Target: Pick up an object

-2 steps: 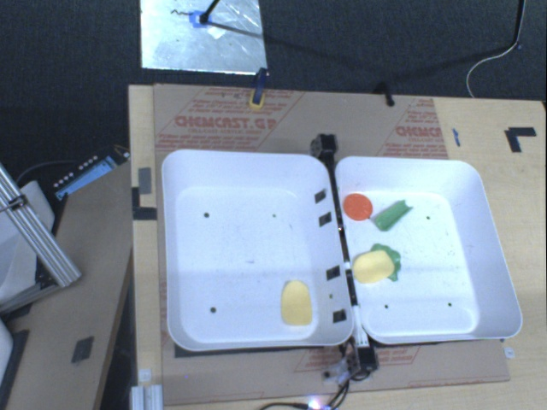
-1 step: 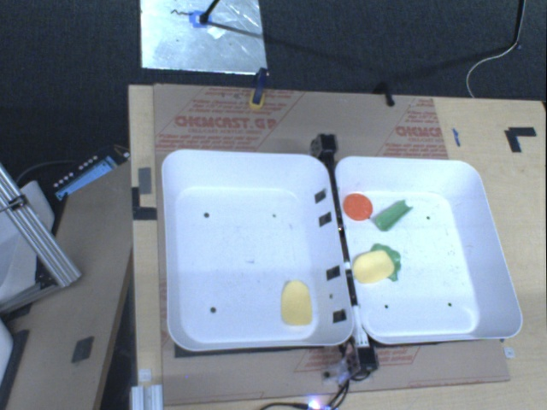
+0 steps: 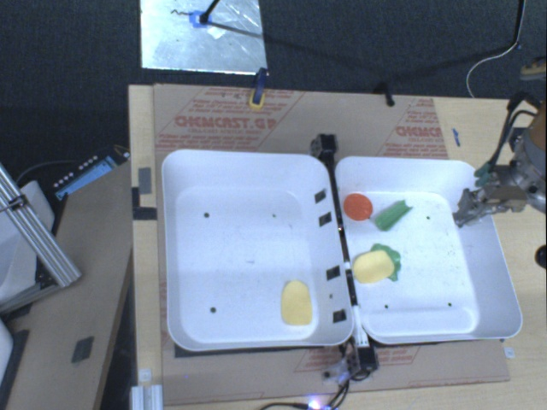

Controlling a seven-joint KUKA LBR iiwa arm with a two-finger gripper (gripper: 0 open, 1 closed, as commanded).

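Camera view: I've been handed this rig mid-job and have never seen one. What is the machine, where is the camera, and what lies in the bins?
One fixed camera looks down at a slant on a bench. A grey robot arm reaches in from the right; its claw hangs over the right bin's far right side, with nothing seen in it. That bin holds an orange-red disc, a green piece and a yellow lump on something green. The left bin holds a pale yellow lump.
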